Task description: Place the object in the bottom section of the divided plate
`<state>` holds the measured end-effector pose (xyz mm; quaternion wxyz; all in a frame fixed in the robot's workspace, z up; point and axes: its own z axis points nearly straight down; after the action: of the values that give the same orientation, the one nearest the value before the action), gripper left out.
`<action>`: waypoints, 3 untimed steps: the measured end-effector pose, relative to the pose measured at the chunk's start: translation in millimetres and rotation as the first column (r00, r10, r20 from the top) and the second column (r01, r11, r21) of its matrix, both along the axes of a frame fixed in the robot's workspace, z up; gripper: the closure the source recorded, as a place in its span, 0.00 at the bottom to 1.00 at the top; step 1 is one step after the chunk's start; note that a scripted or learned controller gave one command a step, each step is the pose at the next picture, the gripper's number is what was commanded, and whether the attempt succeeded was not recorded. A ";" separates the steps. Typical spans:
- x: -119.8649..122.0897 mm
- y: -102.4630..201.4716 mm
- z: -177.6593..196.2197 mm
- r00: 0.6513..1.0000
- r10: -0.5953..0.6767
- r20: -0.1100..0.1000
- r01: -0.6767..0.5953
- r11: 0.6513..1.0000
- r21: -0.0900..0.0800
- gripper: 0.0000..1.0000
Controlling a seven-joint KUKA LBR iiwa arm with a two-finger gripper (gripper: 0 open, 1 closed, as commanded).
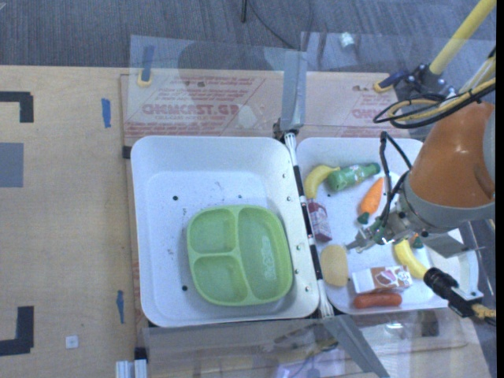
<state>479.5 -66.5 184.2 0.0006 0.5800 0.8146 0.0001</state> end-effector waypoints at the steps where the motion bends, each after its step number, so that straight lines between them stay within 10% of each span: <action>1: 0.4 33.9 13.0 1.000 -0.008 0.001 0.008 1.000 0.000 1.00; 2: 1.7 -35.7 -95.6 0.987 0.163 0.005 -0.163 0.987 0.001 1.00; 3: 0.3 66.3 0.2 0.987 0.158 0.000 -0.158 0.987 0.000 1.00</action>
<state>479.8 -0.2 184.4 0.0004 0.5138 0.8579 0.0003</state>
